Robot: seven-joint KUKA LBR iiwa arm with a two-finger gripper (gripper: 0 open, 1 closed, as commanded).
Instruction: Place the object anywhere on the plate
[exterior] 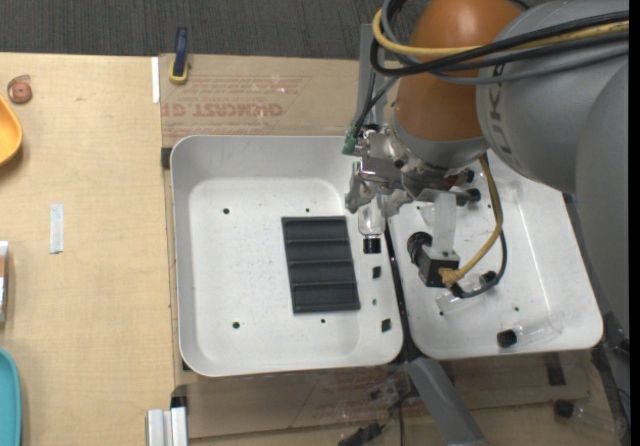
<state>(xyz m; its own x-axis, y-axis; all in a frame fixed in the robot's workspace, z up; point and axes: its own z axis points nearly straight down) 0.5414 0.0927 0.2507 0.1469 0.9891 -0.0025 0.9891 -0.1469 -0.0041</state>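
The arm's gripper point(372, 226) hovers over the divide between the two bins (can't tell its grip state), and the dark ribbed plate point(321, 264) lies in the left bin point(200, 234), so I'd guess lowering comes next.

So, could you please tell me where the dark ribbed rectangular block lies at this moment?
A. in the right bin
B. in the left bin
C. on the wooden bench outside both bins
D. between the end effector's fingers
B: the dark ribbed block lies flat on the floor of the left bin, apart from the end effector near the bins' shared edge.
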